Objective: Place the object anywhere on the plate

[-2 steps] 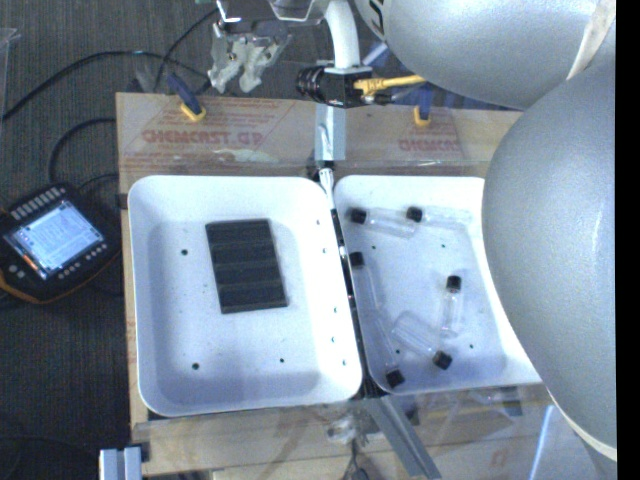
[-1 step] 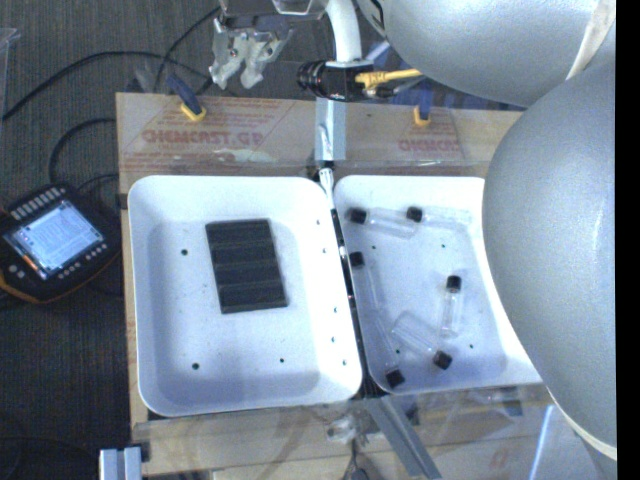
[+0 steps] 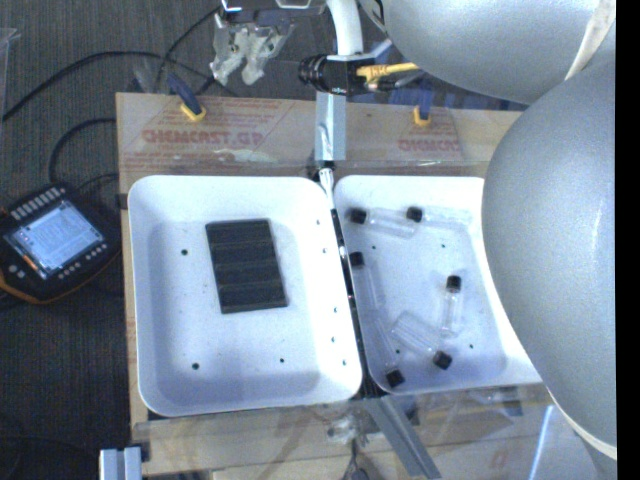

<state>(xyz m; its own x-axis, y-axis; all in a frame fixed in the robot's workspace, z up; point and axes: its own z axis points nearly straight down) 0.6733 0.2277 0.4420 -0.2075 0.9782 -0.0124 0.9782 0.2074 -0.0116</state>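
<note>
The plate (image 3: 246, 265) is a dark, ribbed rectangle lying flat in the middle of the left bin (image 3: 160, 218). Several clear vials with black caps lie scattered in the right bin (image 3: 470, 193), among them one near the far wall (image 3: 390, 224), one at the right (image 3: 452, 303) and one near the front (image 3: 418, 338). My gripper (image 3: 242, 60) hangs high beyond the far edge of the left bin, over the cardboard at the back. It is open, a small gap shows between its two pale fingers, and I see nothing in that gap.
The grey arm (image 3: 540, 188) bulks over the right side of the right bin. A teach pendant (image 3: 52, 240) lies on the floor to the left. Clamps (image 3: 186, 102) and cables sit along the cardboard's back edge.
</note>
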